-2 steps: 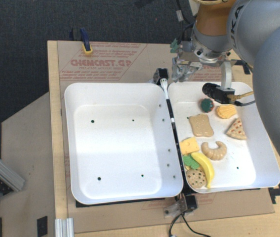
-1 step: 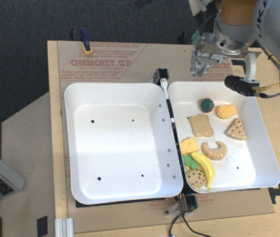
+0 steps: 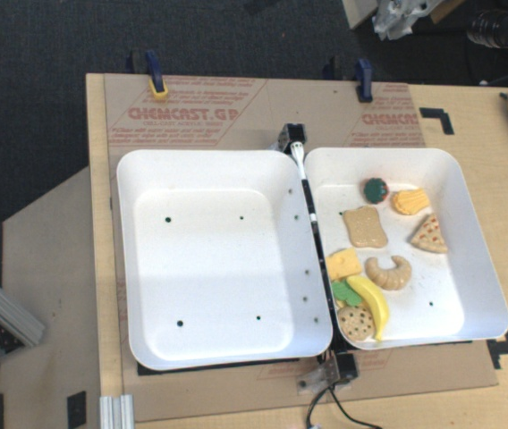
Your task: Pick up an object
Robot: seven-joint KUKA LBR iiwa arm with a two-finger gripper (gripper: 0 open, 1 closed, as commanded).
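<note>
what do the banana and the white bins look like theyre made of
The banana looks like moulded plastic toy food: even yellow colour, smooth surface, a flat green end. The two bins look like thin formed white plastic, with rounded corners, rolled rims and a soft sheen. Neither can be told for certain from the camera view.

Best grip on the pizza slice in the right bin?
Probably top-down on the pizza slice, fingers closing across its narrower upper tip rather than the wide lower crust. It lies flat, apart from the croissant and the bin wall, so both sides look free.
</note>
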